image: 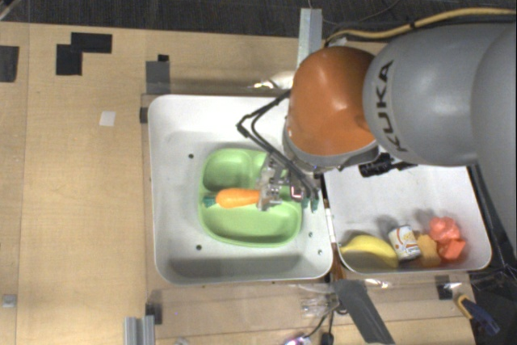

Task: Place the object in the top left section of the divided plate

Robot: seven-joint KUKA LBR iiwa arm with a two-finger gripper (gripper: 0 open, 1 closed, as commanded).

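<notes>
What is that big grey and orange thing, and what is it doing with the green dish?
That is a robot arm, seen from a camera fixed above the bench, looking down. At its tip is a gripper with two fingers, like a small hand. Below it are two white bins. The left bin holds a green divided plate. An orange carrot lies across the plate's middle, right at the gripper. Whether the gripper pinches it, I cannot tell. The right bin holds a yellow banana, a small can and some orange-red toy food.
</notes>
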